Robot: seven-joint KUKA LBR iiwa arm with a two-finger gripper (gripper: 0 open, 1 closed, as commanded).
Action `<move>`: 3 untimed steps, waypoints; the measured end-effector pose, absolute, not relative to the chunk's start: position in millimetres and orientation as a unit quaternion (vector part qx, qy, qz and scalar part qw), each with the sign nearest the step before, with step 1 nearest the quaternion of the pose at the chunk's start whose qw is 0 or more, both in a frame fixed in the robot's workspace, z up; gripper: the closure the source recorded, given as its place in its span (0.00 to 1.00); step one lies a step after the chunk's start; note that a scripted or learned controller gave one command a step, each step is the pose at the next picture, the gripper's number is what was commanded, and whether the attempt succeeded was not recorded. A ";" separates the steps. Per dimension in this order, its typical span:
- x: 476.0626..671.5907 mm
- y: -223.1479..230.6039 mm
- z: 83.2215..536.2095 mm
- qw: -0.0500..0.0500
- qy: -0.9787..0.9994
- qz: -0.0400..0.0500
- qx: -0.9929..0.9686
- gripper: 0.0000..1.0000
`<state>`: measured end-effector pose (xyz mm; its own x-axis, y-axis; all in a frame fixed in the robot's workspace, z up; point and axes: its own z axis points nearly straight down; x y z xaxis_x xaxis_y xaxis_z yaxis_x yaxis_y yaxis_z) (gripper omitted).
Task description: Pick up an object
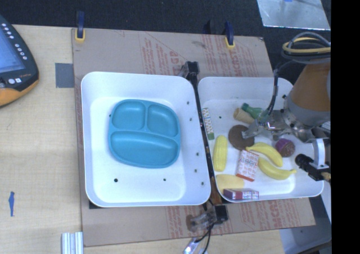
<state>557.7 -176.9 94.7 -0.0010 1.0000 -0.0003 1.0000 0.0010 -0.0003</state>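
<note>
The right bin [225, 87] holds several small items. Among them are a yellow corn cob [220, 153], a brown disc [241, 136], a banana [271, 160], a purple fruit [286, 146], a red-and-white snack packet [248, 164] and a tan-and-green piece [248, 113]. A yellow block [229, 181] and a small red-and-white box [242, 194] lie at the bin's front edge. My gripper [256, 128] hangs low over the right bin, just right of the brown disc and above the banana. Nothing shows between its tips.
The left bin [95, 185] holds a blue divided plate [145, 133]. A green-and-white strip [207, 123] lies along the wall between the bins. My arm's grey body [309, 95] covers the right bin's far right side. A tablet [14, 59] sits at the bench's left edge.
</note>
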 end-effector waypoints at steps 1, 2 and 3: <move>619.8 -135.0 94.3 -0.002 -0.711 -0.001 -0.703 0.00; 657.0 -157.2 91.9 0.006 -0.710 0.001 -0.704 0.00; 657.3 -94.7 93.7 0.001 -0.710 0.001 -0.704 0.00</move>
<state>657.3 -94.7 93.7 -0.0091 1.0000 -0.0006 1.0000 0.0091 -0.0022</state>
